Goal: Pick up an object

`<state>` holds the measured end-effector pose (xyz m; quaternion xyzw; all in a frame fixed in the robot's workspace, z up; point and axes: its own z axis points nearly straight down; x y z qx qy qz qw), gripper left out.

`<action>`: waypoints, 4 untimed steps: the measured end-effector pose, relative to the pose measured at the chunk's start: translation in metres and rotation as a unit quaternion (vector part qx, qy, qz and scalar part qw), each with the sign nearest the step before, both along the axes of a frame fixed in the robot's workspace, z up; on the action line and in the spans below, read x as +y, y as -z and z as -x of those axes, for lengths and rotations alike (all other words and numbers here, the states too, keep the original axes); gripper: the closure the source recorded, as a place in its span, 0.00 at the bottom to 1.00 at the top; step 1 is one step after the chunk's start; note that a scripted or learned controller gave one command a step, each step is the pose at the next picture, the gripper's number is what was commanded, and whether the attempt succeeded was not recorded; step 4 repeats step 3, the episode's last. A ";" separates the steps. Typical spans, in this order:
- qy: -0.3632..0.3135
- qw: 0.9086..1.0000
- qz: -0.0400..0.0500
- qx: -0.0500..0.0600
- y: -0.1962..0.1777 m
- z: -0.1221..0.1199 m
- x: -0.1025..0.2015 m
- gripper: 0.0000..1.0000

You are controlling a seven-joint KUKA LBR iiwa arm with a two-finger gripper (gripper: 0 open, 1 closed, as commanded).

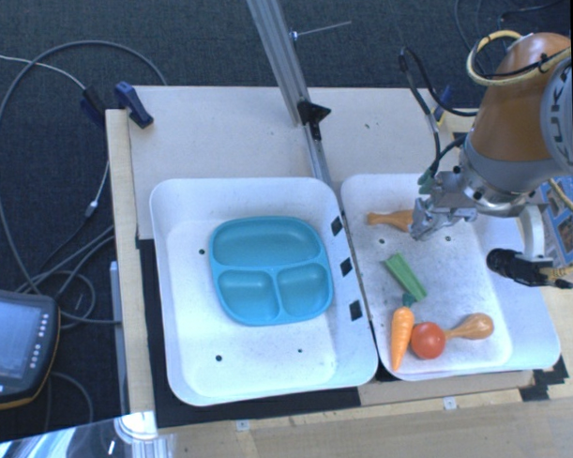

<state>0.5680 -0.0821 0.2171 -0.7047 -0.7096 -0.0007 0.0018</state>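
Objects for picking lie in the right-hand bin (516, 356), and the pincer (425, 220) hangs low over that bin's upper part, right beside the rounded end of a tan drumstick-shaped toy (391, 219) near the far rim. Whether the pincer's fingers are apart or together cannot be told from this slant, and nothing shows between them. Nearer the middle of the same bin a green block (405, 277) lies at an angle. Along the near edge sit an orange carrot (401, 336), a red tomato (427, 340) just beside it, and a second tan drumstick-shaped toy (472, 328) touching the tomato on the other side. The left-hand bin (175, 274) holds a blue divided plate (269, 269) with one long compartment and two small ones. Both bins rest side by side on the pale counter (217, 132).
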 end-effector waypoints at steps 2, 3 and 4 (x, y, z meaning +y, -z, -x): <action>0.000 1.000 0.000 -0.001 0.008 -0.020 0.111 1.00; 0.000 1.000 0.000 -0.002 -0.010 -0.022 0.165 1.00; 0.000 1.000 0.000 -0.002 -0.010 -0.022 0.165 1.00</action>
